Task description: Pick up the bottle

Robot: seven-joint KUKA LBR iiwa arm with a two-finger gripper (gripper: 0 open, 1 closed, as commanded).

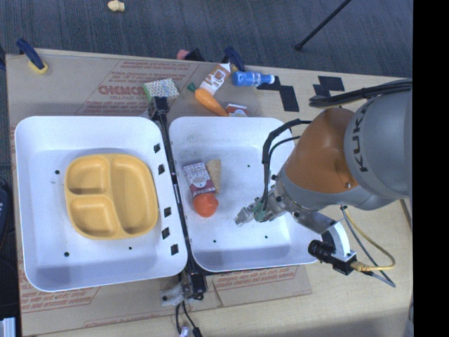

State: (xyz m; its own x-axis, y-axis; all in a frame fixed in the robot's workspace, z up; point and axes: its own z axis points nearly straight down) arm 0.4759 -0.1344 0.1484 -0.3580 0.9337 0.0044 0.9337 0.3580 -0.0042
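A small bottle [199, 182] with a red label and a round orange end lies on its side in the right bin [231, 255], close to the bin's left wall. My gripper [248, 215] hangs low over the middle of the same bin, to the right of the bottle and apart from it by a small gap. The grey and orange arm [330, 163] covers the bin's right side. Nothing shows between the fingertips.
A tan flat piece [215, 171] lies against the bottle's right side. The left bin [35, 258] holds a yellow divided plate [111, 195]. Behind the bins lie a white and orange bottle [215, 80], a blue bottle [250, 79], a carrot [210, 102] and a green packet [161, 88].
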